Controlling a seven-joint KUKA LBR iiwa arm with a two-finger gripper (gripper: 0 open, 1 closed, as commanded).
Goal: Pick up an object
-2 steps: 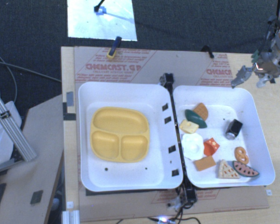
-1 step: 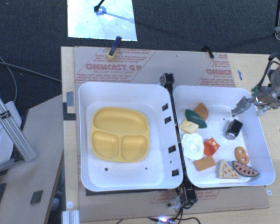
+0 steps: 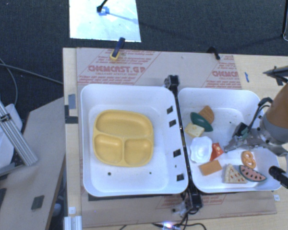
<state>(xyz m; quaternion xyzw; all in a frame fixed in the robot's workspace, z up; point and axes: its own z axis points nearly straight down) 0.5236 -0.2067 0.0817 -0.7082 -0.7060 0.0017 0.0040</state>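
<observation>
The right white bin (image 3: 249, 98) holds several toy foods. Among them are a dark green piece (image 3: 201, 120) with a tan piece (image 3: 207, 113) behind it, a yellow wedge (image 3: 194, 130), a white fried egg (image 3: 200, 150) and a small red piece (image 3: 217, 150). An orange square (image 3: 210, 167), a pizza slice (image 3: 233, 174), a watermelon slice (image 3: 252, 173) and a pretzel (image 3: 248, 158) lie nearer the front. My gripper (image 3: 235, 138) hangs low over the bin's middle, just right of the red piece. It is open, with only bin floor between its fingers.
The left white bin (image 3: 86, 128) carries a yellow three-compartment tray (image 3: 124, 137). A black divider with clips (image 3: 177, 128) separates the bins. The grey arm with its orange band (image 3: 284, 111) comes in over the right bin's right rim.
</observation>
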